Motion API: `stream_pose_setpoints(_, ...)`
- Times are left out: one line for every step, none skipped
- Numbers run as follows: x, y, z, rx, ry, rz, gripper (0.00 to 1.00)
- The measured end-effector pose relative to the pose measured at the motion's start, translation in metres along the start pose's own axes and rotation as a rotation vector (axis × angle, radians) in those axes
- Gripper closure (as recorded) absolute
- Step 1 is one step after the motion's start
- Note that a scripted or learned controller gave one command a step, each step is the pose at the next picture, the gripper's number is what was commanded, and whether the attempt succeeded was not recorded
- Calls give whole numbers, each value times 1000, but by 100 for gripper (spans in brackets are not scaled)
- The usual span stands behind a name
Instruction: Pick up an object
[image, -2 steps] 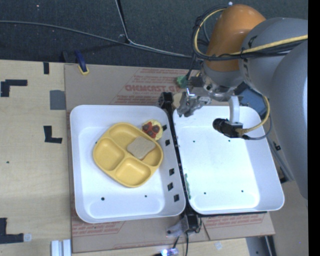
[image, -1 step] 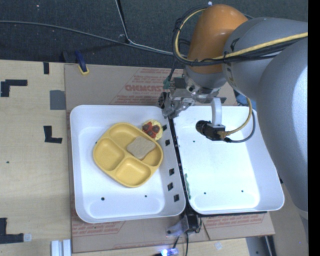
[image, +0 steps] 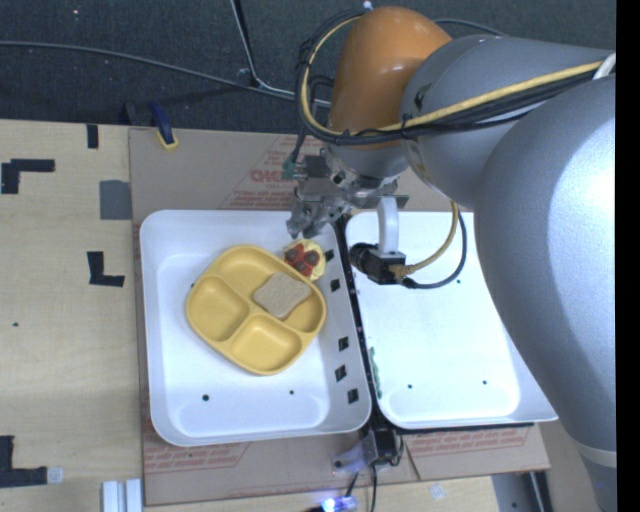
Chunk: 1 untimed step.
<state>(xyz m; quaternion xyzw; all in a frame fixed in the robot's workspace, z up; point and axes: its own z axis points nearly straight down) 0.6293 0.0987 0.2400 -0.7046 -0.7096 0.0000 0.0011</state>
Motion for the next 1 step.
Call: stream_pose_setpoints(-4,0,0,0,-2,4,0)
